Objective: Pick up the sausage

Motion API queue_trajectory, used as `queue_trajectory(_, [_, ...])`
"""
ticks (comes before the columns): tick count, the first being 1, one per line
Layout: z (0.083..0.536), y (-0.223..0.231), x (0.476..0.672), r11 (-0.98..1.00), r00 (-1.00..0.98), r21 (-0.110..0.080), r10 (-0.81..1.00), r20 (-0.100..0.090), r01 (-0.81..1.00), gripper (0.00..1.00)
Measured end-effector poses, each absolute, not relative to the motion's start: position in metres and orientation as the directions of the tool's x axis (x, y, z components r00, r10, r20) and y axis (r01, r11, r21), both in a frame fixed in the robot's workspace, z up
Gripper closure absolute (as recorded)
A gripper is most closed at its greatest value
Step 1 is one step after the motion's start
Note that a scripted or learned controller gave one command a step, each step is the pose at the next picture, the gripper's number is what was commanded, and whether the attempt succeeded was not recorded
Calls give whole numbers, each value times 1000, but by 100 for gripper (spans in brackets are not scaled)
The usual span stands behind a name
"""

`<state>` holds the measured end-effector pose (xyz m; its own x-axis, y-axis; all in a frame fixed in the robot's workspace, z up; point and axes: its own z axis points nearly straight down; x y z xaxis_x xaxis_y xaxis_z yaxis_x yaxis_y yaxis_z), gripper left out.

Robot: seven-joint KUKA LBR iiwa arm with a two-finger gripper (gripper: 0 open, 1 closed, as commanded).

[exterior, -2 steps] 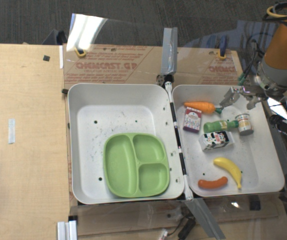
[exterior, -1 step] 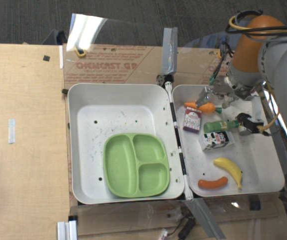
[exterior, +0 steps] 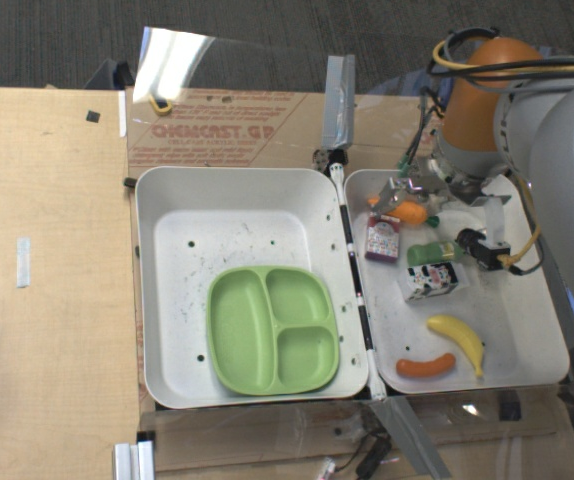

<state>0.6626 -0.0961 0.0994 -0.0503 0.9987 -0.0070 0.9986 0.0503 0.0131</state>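
1. Two shallow white bins were seen side by side on a bench, viewed from above at a slant.
2. The left bin point(exterior: 162, 268) held a green divided plate point(exterior: 272, 328) with three compartments, set toward the near right part of the bin floor.
3. The right bin point(exterior: 527, 363) held several small things.
4. The sausage point(exterior: 426, 366), orange-red, was found lying flat near the front edge of the right bin, just beside a banana point(exterior: 459, 340), which lay behind it and to its right.
5. A small black-and-white carton point(exterior: 433, 280) was seen in the middle of that bin, with a green block point(exterior: 431, 253) just behind it.
6. A dark red packet point(exterior: 382, 237) lay near the bin's left wall, toward the back.
7. An orange piece point(exterior: 408, 211), possibly a carrot, was seen at the back of the bin.
8. The grey arm with its orange band was seen reaching in from the right, over the back of the right bin.
9. The gripper point(exterior: 414, 194) was placed low over the orange piece, well apart from the sausage.
10. Whether the jaws were wide or narrow could not be told, as the parts there were small and cluttered.
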Motion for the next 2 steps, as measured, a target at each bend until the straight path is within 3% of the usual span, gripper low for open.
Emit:
queue_trajectory(1, [101, -97, 633, 82, -82, 20, 997, -5, 996, 0])
queue_trajectory(2, [92, -96, 659, 134, -134, 2, 991, -2, 991, 0])
